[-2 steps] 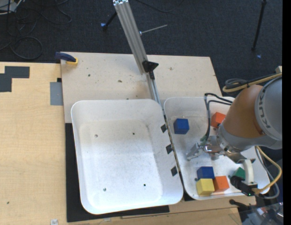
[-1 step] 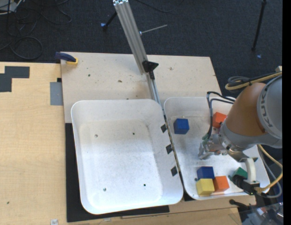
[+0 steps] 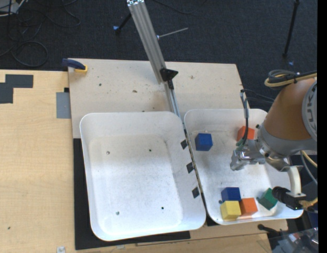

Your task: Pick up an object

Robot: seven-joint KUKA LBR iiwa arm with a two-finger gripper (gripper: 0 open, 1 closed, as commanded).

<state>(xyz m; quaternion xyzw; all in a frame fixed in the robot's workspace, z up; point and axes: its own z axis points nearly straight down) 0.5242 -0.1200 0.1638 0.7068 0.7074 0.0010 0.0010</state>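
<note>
I see my gripper (image 3: 241, 159) low over the right bin (image 3: 216, 121), near its middle; I cannot tell its state. A blue cube (image 3: 204, 141) lies to its left, well apart, and four blocks (image 3: 245, 202) cluster by the bin's near edge

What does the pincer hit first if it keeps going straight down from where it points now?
Probably bare floor of the right bin. The pincer points down over a free patch; the blue cube sits off to its left. Depth is hard to judge.
</note>
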